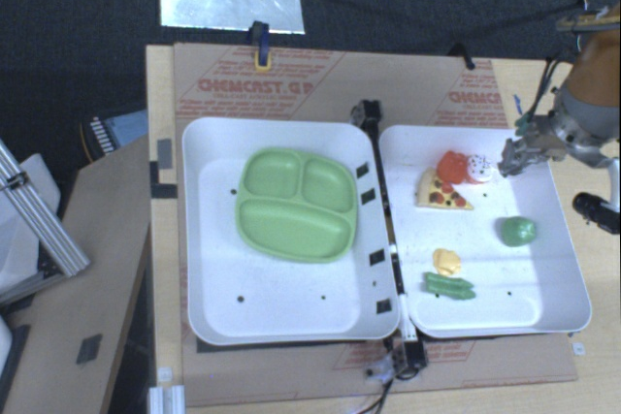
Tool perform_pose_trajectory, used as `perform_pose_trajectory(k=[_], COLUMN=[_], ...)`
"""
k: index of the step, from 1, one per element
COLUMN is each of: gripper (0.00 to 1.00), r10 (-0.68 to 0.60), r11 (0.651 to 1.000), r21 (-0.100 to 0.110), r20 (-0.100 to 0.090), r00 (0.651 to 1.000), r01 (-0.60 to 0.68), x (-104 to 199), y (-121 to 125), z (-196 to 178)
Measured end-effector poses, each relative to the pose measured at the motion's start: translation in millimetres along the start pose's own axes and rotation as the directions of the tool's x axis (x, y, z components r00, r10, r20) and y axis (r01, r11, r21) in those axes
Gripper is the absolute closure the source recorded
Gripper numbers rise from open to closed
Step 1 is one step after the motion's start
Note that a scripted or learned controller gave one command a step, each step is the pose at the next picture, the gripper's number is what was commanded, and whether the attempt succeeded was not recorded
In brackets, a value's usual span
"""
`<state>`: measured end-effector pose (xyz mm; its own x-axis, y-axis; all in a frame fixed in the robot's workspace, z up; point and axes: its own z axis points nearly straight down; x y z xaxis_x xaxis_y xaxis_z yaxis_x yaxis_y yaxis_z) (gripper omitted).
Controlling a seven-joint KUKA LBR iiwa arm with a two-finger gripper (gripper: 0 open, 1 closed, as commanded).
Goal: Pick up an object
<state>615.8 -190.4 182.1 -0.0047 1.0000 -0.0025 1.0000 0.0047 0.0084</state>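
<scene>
The right bin (558, 301) holds several toy foods. A red piece with a white speckled end (460, 167) lies at the back, and a pizza slice (441, 193) sits just in front of it. A green round piece (518, 231) rests near the right wall. A small yellow piece (446, 260) and a green pea pod (449, 286) lie toward the front. My gripper (510, 160) hangs over the back right of this bin, just right of the red piece, with nothing visible between its fingers.
The left bin (209, 305) holds a green divided plate (296, 205). A black divider with clips (378, 208) runs between the bins. The grey arm (590, 102) enters from the right edge above the right bin's back corner.
</scene>
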Motion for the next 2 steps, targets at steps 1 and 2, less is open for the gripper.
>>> perform_pose_trajectory(k=[1,2], gripper=[1.0,1.0], r10=[0.0,-0.004], r11=[1.0,1.0], r21=[0.004,0.006], r20=[-0.001,-0.004], r00=[1.0,1.0], r01=[0.0,0.004], x=[-0.2,46.6], y=[1.6,-1.7], z=[-32.6,-39.2])
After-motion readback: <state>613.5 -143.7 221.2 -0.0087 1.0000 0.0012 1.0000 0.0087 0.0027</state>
